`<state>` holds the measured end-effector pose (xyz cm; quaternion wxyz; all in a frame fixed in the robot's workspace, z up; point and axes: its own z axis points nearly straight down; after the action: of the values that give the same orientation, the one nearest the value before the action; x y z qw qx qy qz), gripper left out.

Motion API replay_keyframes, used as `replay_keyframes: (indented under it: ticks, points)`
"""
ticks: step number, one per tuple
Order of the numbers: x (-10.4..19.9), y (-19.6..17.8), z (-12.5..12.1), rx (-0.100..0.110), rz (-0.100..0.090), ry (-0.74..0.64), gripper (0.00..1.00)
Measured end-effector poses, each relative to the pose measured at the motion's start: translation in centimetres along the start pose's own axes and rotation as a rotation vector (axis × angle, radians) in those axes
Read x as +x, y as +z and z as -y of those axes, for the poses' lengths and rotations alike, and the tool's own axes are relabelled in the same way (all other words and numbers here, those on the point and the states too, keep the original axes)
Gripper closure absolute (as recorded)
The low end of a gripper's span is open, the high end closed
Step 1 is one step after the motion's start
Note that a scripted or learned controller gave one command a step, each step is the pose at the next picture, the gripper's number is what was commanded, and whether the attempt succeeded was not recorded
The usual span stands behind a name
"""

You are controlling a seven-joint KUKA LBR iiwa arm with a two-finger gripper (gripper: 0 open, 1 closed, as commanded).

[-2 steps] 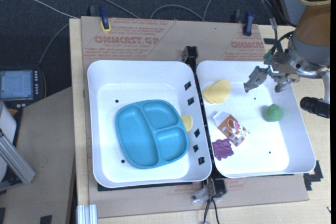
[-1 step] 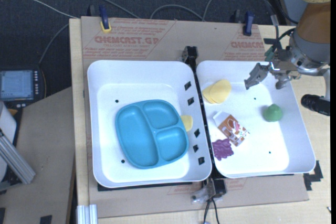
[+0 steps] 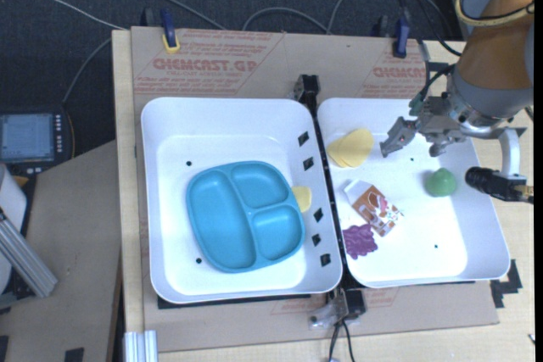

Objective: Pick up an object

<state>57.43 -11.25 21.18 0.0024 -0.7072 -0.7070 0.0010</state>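
My claw [image 3: 417,137] hangs with fingers apart and nothing between them over the right bin [image 3: 475,254]. The green ball [image 3: 440,182] lies just below it, near the bin's right side; it looks light, smooth and rollable, so I'd straddle its widest middle.

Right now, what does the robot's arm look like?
The arm is fat and round, grey with a shiny orange band on top. A yellow cable loops over it. At its end sits a grey metal gripper with two dark fingers and thin black wires.
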Motion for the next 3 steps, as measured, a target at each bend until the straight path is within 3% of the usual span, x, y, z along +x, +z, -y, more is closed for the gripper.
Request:
replay_keyframes:
  ticks: [2,3]
  points:
    - [0.3,9.7,-1.7,0.0,0.0,-0.002,0.0]
    - [0.3,8.3,-1.7,-0.004,0.0,0.0,1.0]
